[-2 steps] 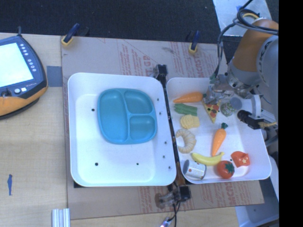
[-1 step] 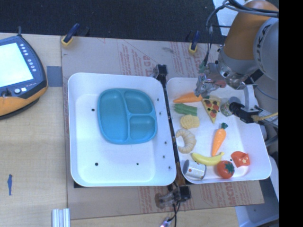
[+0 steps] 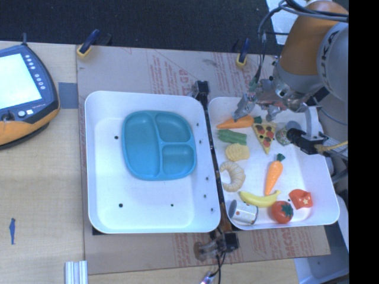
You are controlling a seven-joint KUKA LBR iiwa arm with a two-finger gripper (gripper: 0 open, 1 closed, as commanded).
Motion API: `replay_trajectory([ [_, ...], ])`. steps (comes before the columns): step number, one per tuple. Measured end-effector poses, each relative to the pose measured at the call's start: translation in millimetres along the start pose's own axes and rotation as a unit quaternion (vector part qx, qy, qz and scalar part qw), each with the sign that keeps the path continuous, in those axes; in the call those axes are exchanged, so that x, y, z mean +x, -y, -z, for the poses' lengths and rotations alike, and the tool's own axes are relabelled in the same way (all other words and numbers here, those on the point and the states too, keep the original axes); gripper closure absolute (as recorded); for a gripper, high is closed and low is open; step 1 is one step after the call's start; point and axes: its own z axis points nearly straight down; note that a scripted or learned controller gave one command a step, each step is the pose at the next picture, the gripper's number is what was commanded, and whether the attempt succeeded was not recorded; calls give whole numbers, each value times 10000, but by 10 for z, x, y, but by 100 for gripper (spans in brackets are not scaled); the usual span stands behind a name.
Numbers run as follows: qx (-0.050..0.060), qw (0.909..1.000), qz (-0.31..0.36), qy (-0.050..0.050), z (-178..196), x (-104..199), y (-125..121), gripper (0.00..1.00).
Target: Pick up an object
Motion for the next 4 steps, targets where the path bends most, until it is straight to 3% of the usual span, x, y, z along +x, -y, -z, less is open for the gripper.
replay_trajectory([
  [1,21,10000,3,8,-1018,-306,223,0],
  [2,-2,10000,-7,4,-997,-576,-92,0],
  [3,-12,10000,-5,7,-996,-786,-69,0],
  [4,49,10000,0,-46,-999,-1013,-199,0],
])
